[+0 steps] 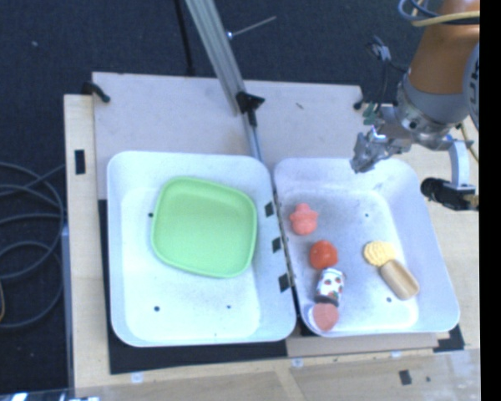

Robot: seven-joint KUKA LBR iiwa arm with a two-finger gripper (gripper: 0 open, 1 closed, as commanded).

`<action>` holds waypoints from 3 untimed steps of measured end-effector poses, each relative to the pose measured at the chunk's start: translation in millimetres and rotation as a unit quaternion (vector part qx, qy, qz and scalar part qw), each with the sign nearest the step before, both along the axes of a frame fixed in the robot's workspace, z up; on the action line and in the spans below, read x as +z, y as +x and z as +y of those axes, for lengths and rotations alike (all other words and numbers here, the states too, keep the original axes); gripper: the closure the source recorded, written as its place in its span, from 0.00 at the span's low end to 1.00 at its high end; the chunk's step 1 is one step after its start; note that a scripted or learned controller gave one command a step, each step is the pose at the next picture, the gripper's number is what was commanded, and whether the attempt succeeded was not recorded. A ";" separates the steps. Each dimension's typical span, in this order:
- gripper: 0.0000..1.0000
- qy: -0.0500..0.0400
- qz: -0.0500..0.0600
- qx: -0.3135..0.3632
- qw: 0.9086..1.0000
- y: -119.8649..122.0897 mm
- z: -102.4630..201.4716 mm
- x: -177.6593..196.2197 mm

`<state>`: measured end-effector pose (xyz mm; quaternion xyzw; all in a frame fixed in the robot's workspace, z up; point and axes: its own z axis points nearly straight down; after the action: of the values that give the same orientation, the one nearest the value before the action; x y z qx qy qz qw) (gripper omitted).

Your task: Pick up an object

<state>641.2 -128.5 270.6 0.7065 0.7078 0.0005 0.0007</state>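
Observation:
The right bin (417, 224) holds several small objects. A pink lumpy toy (303, 220) lies near its left wall, with a red ball (323, 254) just below it. Further down come a black and white toy (330, 285) and a pink round piece (324, 316) at the bin's front left corner. Toward the right lies a yellow and tan corn-like piece (390, 270). My gripper (364, 158) hangs over the bin's far edge, well apart from all of these. Nothing shows between its fingers.
The left bin (134, 307) holds a light green square plate (204, 227). A slanted metal pole (221, 53) crosses above the bins' far side. Cables (21, 215) lie left of the bench.

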 end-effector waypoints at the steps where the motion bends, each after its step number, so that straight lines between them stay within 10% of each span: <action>1: 1.00 0.000 0.001 0.000 1.000 -6.1 43.5 -8.2; 3: 1.00 0.000 0.001 0.001 1.000 -20.8 137.7 -24.8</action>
<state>620.4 9.2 245.7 0.7061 0.7082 0.0005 0.0000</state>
